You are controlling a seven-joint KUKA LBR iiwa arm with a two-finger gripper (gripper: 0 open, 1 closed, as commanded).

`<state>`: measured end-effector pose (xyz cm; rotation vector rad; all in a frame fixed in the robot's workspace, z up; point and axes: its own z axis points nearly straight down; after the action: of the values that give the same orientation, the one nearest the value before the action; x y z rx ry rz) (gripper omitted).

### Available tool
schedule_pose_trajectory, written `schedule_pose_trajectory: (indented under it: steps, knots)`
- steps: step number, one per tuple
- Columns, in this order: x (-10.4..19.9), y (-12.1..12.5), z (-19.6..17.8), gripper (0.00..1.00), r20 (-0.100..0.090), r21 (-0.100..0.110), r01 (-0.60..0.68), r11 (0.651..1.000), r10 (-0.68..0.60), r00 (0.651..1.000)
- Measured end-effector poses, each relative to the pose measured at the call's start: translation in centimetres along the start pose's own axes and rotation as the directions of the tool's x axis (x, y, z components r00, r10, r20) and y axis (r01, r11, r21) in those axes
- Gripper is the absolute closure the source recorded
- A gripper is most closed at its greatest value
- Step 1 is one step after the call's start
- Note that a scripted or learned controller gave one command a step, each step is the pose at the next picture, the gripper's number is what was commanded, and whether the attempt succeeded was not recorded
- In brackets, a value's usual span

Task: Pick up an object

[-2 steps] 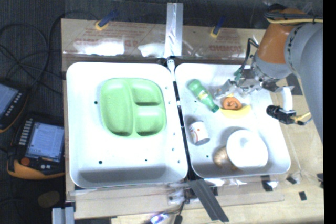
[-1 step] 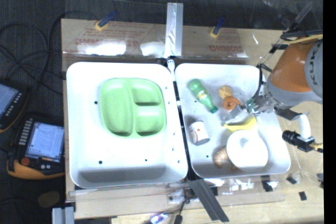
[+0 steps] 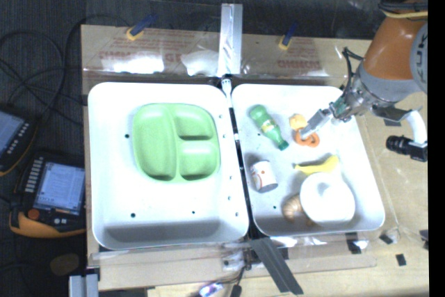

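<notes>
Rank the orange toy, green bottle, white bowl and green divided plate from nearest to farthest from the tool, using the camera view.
Measured from the tool, over the right bin:
1. Orange toy, just beside and below the tip.
2. Green bottle, further left in the right bin.
3. White bowl, at the right bin's near end, only slightly farther than the bottle.
4. Green divided plate, in the left bin.

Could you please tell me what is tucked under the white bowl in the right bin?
A brown, rounded object pokes out from beneath the left edge of the upturned white bowl in the right bin. Most of it is covered, so I cannot identify it.
</notes>
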<state>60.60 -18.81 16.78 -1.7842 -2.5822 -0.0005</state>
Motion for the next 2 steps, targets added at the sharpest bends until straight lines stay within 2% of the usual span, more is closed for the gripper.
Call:
schedule_pose_trajectory:
  steps: [1,2]
  knots:
    - [0.02,0.05,-0.56,1.0,-0.003,0.002,-0.001,1.0,0.001,1.0]
    - [0.02,0.04,-0.55,0.0,-0.003,0.002,-0.001,1.0,0.001,1.0]
